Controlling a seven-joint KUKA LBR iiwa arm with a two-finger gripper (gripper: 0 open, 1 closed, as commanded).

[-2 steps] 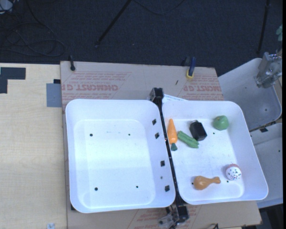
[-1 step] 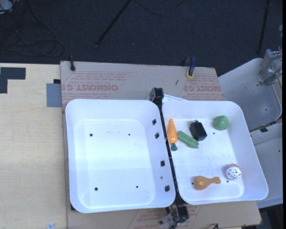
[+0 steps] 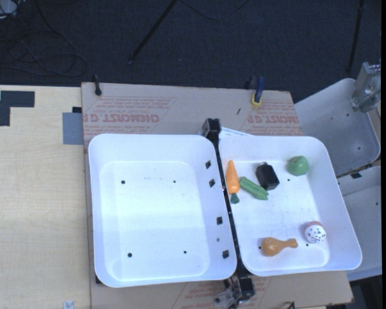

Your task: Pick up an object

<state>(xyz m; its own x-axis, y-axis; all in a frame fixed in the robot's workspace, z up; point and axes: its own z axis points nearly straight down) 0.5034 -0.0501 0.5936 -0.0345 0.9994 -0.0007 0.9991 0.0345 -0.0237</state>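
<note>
The right white bin (image 3: 334, 192) holds several small objects. An orange carrot (image 3: 231, 176) lies against its left wall, with a small dark green piece (image 3: 234, 198) just below it. A long green vegetable (image 3: 253, 188) lies slanted beside the carrot, touching a black block (image 3: 267, 176). A green round object (image 3: 298, 165) sits near the far right corner. Near the front, an orange drumstick-shaped toy (image 3: 278, 245) lies flat, and a white ball with pink and dark spots (image 3: 314, 232) rests to its right.
The left white bin (image 3: 148, 211) adjoins the right one along a black clipped seam (image 3: 219, 192). Both sit on a cardboard sheet (image 3: 154, 111). A yellow and blue clamp (image 3: 257, 95) stands at the back. A grey metal plate (image 3: 347, 127) lies at the right.
</note>
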